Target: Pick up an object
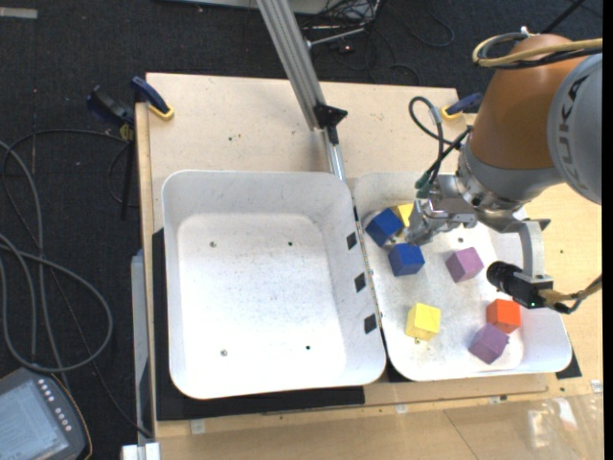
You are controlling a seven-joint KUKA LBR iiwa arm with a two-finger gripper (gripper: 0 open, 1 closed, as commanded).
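The right bin holds several small blocks. Two blue cubes lie at its left side, one near the rim and one just below it. A yellow piece peeks out beside the upper blue cube. A purple cube sits mid-bin, a yellow cube lies lower, and an orange cube and a second purple cube rest at the lower right. My gripper hangs low over the upper left of this bin, right by the yellow piece and the blue cubes.
The left bin sits beside the right one on the wooden bench. A metal pole slants down to the rim between the bins. The arm's grey and orange body covers the right bin's far corner. Clamps grip the bench's far left edge.
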